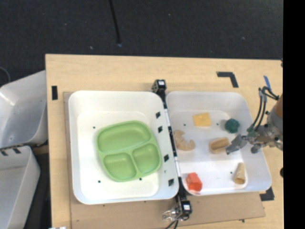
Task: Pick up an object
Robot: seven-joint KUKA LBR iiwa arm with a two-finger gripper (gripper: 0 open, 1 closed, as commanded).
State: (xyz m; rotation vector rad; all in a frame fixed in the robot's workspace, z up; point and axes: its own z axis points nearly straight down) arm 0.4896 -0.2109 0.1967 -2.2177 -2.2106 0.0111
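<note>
The arm reaches in low over the right bin (248, 182), its gripper (244, 144) spread open and gripping nothing, fingers straddling bare white floor near that bin's right wall. In the left bin (76, 142), well apart from the right bin's contents, lies a green divided plate (127, 150). Inside the right bin, a tan roll (218, 145) lies just beside the gripper's near finger. A yellow block (201, 119) sits toward the far wall, a pale pretzel-like piece (182, 141) by the inner wall, an orange-red piece (193, 182) in the near inner corner, a cone-shaped piece (239, 173) below the gripper, and a green ball (232, 125) above it.
</note>
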